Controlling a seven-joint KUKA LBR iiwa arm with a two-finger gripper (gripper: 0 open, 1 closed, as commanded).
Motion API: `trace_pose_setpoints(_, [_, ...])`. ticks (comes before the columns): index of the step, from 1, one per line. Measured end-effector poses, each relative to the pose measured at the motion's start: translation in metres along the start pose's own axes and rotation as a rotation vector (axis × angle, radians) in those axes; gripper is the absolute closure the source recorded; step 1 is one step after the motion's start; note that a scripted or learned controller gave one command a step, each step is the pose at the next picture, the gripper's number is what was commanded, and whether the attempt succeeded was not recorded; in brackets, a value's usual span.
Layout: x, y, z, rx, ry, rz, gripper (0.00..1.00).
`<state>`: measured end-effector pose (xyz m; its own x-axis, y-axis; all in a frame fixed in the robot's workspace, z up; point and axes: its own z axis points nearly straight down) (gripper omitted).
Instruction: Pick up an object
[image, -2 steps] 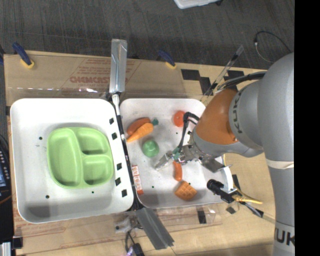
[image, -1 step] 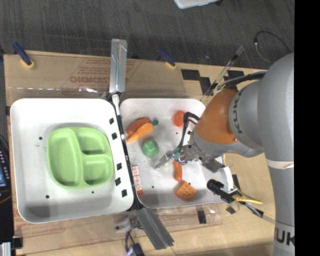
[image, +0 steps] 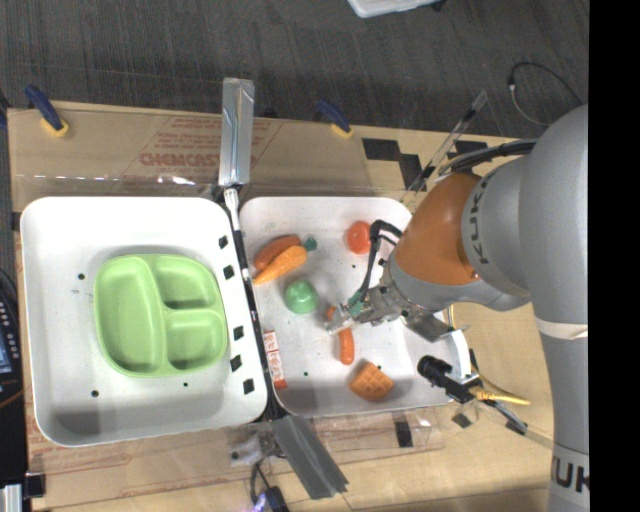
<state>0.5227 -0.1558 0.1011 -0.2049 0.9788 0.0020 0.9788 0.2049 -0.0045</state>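
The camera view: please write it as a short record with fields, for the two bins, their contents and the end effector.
left bin: holds a green divided plate
right bin: toy carrot, green ball, red-orange round toy, small orange sausage-shaped piece, orange waffle-like wedge
end effector: low over the right bin, between the green ball and the sausage-shaped piece
held object: none seen between the fingers

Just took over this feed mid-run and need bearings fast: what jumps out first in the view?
The big grey arm with its orange band reaches in from the right, its gripper low over the right bin among small toy foods: a carrot, a green ball, a waffle-like wedge. In the left bin sits a bright green divided tray.
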Motion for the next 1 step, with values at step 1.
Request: trace_pose_setpoints(1, [0.0613, 0.0672, -0.1346, -0.004, -0.001, 0.173, 1.00])
